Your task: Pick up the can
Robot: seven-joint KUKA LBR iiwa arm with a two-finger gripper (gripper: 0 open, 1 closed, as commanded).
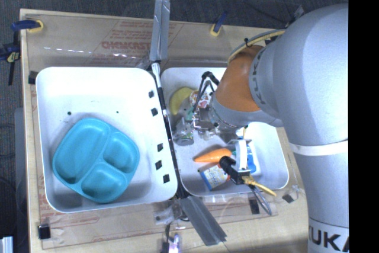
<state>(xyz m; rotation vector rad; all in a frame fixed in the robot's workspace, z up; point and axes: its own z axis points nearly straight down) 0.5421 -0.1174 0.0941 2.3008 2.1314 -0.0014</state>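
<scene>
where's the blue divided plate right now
The blue divided plate lies in the left bin, toward its lower left corner, across the central divider from the carrot in the right bin.

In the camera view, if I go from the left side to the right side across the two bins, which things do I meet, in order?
Blue divided plate → divider between the bins → yellow round object → orange carrot → grey arm with orange band.
</scene>
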